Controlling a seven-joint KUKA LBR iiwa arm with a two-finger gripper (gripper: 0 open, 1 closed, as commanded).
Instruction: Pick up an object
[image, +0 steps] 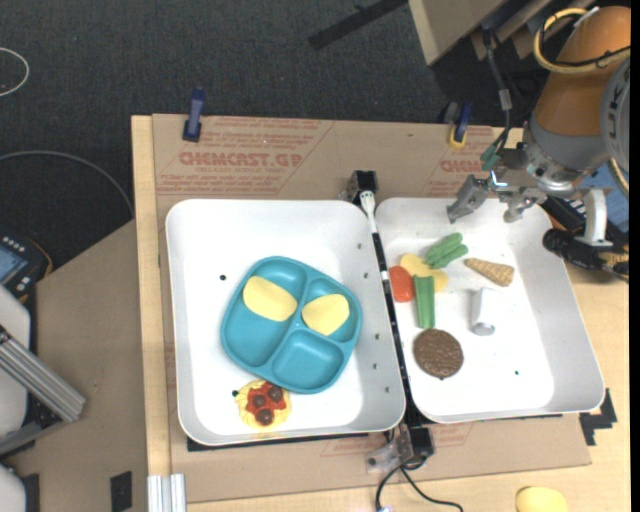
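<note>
My gripper (492, 203) hovers above the far edge of the right bin (560, 340), its two fingers spread open with nothing between them. Below it in that bin lie a green pod (445, 249), a yellow piece (414, 266), a red-orange piece (401, 286), a long green stick (426, 300), a tan cone (489, 270), a grey bolt-like piece (479, 312) and a brown round cookie (438, 353). The green pod is the nearest item to the gripper.
The left bin (195, 300) holds a blue divided plate (288, 324) with two yellow pieces (267, 298) on it, and a small pizza-like toy (263, 402) near its front edge. Blue clamps (193, 113) sit at the board's far edge. A black cable lies at the right.
</note>
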